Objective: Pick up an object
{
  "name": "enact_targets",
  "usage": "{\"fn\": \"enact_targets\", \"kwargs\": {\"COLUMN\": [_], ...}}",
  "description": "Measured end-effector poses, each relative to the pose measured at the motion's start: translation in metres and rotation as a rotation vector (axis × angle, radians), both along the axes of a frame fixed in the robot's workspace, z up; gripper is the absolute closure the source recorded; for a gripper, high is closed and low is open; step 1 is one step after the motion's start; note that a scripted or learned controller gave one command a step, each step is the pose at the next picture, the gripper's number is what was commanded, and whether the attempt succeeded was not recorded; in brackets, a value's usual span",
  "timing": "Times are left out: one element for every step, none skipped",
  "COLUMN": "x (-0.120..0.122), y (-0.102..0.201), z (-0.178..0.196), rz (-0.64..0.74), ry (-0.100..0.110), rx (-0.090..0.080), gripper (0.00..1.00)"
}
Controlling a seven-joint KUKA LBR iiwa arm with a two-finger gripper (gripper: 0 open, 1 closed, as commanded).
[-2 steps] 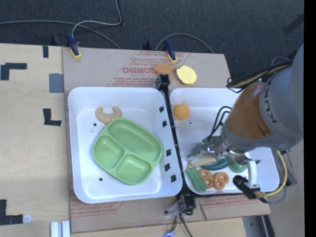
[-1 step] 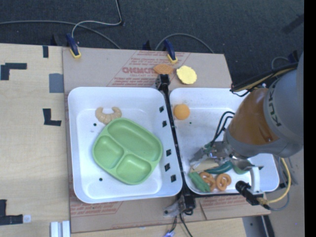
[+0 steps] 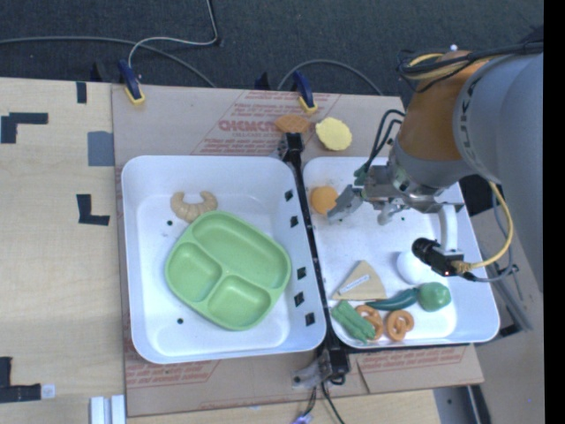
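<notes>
My gripper [image 3: 365, 209] hangs over the upper left part of the right bin [image 3: 477, 321], fingers pointing down and spread apart with only white bin floor between them. Its left finger [image 3: 343, 204] sits just right of a small orange ball-like piece [image 3: 322, 199] near the bin's left wall. I cannot tell whether they touch. Lower in the same bin lie a tan wedge [image 3: 360, 283], a white lump [image 3: 411, 264], a green stalked vegetable [image 3: 425, 297], a pretzel [image 3: 399, 325] and a green pod piece [image 3: 352, 318].
The left bin [image 3: 146, 325] holds a green divided plate [image 3: 228, 269] and a tan curved pastry [image 3: 193, 204]. A yellow round piece [image 3: 334, 133] and an orange piece [image 3: 294, 124] lie on the cardboard behind the bins. A black divider [image 3: 305, 237] separates the bins.
</notes>
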State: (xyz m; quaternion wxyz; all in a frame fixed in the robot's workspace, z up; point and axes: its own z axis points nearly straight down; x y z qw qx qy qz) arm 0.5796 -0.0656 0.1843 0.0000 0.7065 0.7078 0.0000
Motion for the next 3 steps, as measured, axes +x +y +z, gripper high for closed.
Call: {"fn": "enact_targets", "kwargs": {"x": [0.043,0.087,0.088], "y": [0.005,-0.039,-0.039], "z": [0.000,-0.092,-0.082], "rz": [-0.001,-0.002,0.000], "ry": [0.001,0.003,0.002], "rx": [-0.001,-0.002,-0.004], "gripper": [0.00,0.00,1.00]}}
